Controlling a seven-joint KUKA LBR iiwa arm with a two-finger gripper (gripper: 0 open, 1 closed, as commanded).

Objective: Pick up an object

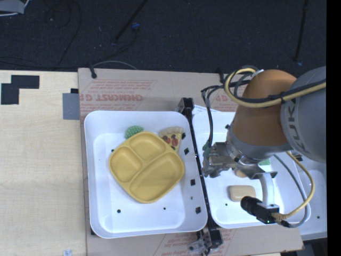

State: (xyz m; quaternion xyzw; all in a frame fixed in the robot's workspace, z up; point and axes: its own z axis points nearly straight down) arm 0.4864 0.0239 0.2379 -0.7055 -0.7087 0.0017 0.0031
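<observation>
My gripper [214,165] hangs low over the left part of the right bin [224,217], close to the divider between the bins. A pale beige block [242,192] lies on the bin floor just right of and below the gripper, apart from it. In the left bin [101,196] a yellow divided plate [147,166] lies in the middle. A green bumpy toy [134,130] peeks out at the plate's upper left edge, and a pizza-slice toy [172,136] rests at its upper right. The arm's wrist hides much of the right bin.
The black divider rail [195,164] runs between the two bins. Cardboard [133,92] lies under the bins, with a wooden bench top [37,169] to the left. Cables [210,116] hang from the wrist over the right bin's far side.
</observation>
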